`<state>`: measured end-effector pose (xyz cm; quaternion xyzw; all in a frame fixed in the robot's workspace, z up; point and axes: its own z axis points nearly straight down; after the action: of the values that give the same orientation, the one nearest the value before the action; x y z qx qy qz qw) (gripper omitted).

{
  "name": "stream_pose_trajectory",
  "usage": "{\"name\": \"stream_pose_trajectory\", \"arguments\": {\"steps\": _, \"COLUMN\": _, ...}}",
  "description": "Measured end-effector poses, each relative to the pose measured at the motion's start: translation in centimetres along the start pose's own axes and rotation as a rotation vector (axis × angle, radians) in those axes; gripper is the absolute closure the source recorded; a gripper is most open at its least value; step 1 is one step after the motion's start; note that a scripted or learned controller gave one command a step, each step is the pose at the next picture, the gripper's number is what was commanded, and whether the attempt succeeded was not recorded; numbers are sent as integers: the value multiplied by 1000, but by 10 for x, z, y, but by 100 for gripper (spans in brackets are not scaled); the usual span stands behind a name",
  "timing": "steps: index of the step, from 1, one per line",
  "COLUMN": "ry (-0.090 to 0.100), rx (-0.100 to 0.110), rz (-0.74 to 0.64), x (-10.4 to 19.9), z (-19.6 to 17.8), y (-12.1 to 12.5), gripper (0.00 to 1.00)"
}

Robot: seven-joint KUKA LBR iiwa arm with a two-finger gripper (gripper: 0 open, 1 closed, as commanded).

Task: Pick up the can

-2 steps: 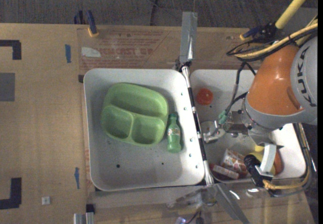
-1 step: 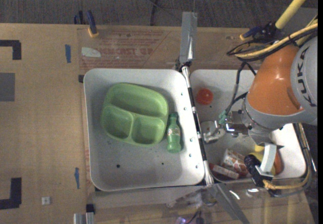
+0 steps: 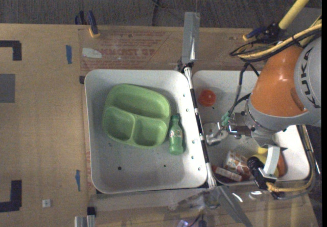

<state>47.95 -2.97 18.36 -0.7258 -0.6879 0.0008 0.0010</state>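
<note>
The can (image 3: 234, 163), with a red and white label, lies on its side near the front wall of the right bin (image 3: 301, 172). My gripper (image 3: 214, 134) hangs low at the left side of that bin, close to the divider between the bins. It is up and to the left of the can, with a gap between them and nothing seen in its grasp. The arm's orange band and wrist cover the middle of the right bin.
A red ball (image 3: 207, 97) lies at the back left of the right bin. An orange-yellow thing (image 3: 281, 165) peeks out at its front right. The left bin (image 3: 133, 175) holds a green divided plate (image 3: 136, 115) and a green bottle (image 3: 176, 135) beside it.
</note>
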Motion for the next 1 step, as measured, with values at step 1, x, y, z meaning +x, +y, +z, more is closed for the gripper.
{"name": "stream_pose_trajectory", "arguments": {"steps": 1, "ry": -1, "rx": -3, "rz": 8, "x": 63, "z": 0, "y": 15, "gripper": 0}}
